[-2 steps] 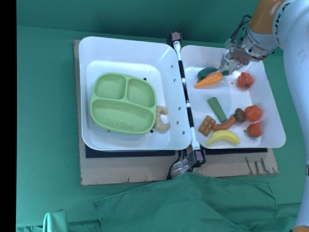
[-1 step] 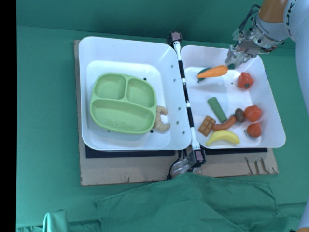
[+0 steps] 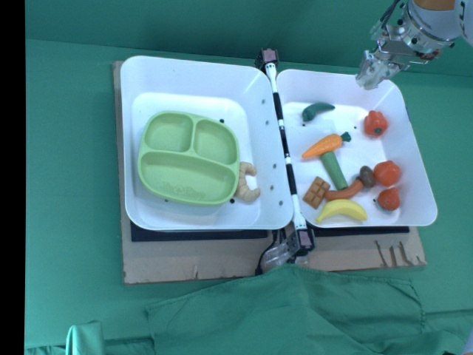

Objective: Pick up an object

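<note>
1. The gripper [image 3: 372, 75] hangs over the far right corner of the right bin [image 3: 414, 205], at the end of the grey arm [image 3: 432, 9] with its orange band, which enters from the upper right.
2. Whether the jaws are wide or narrow cannot be told from this view; nothing is seen between them.
3. Nearest the jaws, just toward the camera and to the right, lies a red pepper [image 3: 375, 123].
4. To the left of the jaws and a little nearer the camera lies a dark green chili [image 3: 317, 110].
5. Further toward the camera from the jaws, a carrot [image 3: 324, 146] lies aslant, its tip toward the divider, touching a green cucumber [image 3: 333, 170].
6. Well toward the camera from the jaws, by the right wall, sit a tomato [image 3: 386, 173] and a smaller red fruit [image 3: 389, 199].
7. A sausage [image 3: 345, 193] and a brown mushroom [image 3: 366, 176] lie beside the tomato.
8. Farthest from the jaws in this bin are a chocolate piece [image 3: 316, 192] and a banana [image 3: 341, 211] at the near wall.
9. Far to the left of the jaws, the left bin [image 3: 140, 80] holds a green divided plate [image 3: 189, 157] and a croissant [image 3: 247, 183] just beside the plate's right edge.
</note>
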You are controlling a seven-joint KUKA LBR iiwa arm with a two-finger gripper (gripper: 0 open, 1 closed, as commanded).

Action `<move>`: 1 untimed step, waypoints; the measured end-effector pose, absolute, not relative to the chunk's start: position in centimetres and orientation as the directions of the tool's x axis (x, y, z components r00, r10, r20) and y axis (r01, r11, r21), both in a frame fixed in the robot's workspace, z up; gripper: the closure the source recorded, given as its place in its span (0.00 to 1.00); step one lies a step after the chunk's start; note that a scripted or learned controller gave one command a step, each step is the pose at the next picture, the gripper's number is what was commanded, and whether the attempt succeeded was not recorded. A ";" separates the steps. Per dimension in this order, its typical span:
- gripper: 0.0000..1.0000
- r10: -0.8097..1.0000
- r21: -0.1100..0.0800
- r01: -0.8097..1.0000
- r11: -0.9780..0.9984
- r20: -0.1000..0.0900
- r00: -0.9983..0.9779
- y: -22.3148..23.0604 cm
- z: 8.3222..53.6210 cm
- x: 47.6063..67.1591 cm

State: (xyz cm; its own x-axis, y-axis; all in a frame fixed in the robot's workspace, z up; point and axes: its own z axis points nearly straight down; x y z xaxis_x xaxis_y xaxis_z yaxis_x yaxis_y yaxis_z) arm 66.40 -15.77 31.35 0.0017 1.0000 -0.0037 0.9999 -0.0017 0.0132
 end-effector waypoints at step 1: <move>1.00 1.000 0.010 1.000 -0.002 -0.004 0.002 -16.3 36.1 66.4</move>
